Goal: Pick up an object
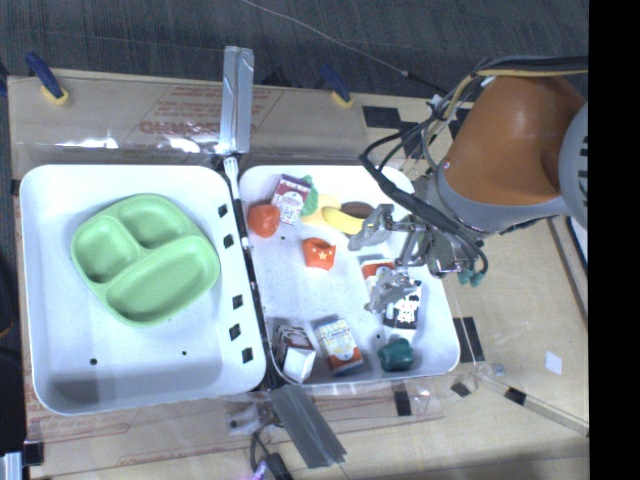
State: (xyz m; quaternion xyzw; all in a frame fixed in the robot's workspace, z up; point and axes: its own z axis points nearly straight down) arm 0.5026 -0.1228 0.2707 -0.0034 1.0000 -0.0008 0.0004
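Nearest the camera: we see a small carton (pixel 336 342) lying at the near edge of the right bin (pixel 440 363), with a white cup-like piece (pixel 297 362) to its left and a dark green lump (pixel 397 353) to its right.
Pincer: the pincer (pixel 392 290) hangs low over the right half of that bin, under the arm's orange band (pixel 510 133); we cannot tell whether it is apart or together, since metal parts and cables blur into one another.
Likely target: we judge it to be the black-and-white packet (pixel 404 313), which sits just beside and slightly nearer the camera than the pincer tip; whether they touch we cannot tell.
Other things: a red piece (pixel 319 253) lies near the bin's middle, an orange-red ball (pixel 263 220) near the dividing wall, a banana (pixel 341 219) and a purple-white carton (pixel 290 197) toward the far edge.
Left bin: a green divided plate (pixel 146 257) rests in the left bin (pixel 50 368), well apart from the pincer.
Risk one: we think a descent here may land on the packet's edge and only push it toward the bin's right wall.
Risk two: the green lump lies near the packet, so the pincer may nudge or catch it instead.
Risk three: a flat packet offers little to clamp, so we expect it could slip.
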